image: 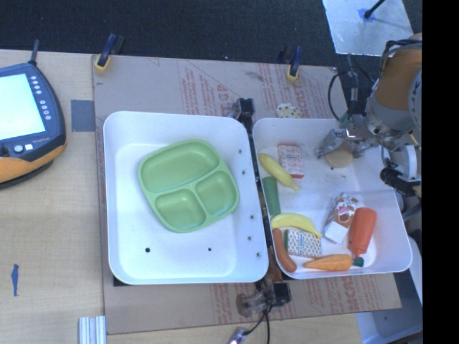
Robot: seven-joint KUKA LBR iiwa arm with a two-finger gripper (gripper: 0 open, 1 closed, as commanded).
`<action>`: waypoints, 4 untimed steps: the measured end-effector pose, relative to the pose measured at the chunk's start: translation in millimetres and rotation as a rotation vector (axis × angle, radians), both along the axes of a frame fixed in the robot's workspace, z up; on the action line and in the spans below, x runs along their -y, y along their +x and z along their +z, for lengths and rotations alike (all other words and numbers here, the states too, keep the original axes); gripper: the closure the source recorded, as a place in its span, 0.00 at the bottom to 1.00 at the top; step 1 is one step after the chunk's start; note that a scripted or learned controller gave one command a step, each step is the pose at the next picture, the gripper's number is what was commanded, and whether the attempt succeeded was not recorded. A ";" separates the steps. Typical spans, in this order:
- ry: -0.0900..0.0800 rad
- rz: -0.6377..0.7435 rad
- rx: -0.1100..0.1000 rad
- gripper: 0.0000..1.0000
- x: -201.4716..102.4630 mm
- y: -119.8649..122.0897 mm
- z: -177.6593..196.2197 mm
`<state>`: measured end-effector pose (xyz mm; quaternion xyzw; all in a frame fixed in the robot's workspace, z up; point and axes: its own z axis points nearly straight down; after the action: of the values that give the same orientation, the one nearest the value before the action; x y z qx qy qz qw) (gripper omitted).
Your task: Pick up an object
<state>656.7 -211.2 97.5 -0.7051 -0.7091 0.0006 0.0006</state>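
The gripper (347, 143) is seen spread apart at the right bin's (387, 264) rear edge, straddling a tan piece (339, 158).

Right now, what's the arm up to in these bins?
The KUKA arm reaches in from the right, its tool low over the far end of the right bin, just above a small tan object. Nothing is visibly held. Toy food lies scattered in that bin: bananas, carrots, a green piece, small packets. The left bin holds a green divided plate. A pick attempt seems underway, not yet completed.
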 end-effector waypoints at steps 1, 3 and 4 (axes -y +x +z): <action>0.001 0.000 -0.001 0.00 -0.3 0.0 -4.7; 0.000 0.001 0.001 0.00 -0.2 0.0 4.9; 0.001 0.001 -0.001 0.00 -0.3 0.0 -4.8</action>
<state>656.7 -210.9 92.7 -0.7048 -0.7094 0.0006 0.0012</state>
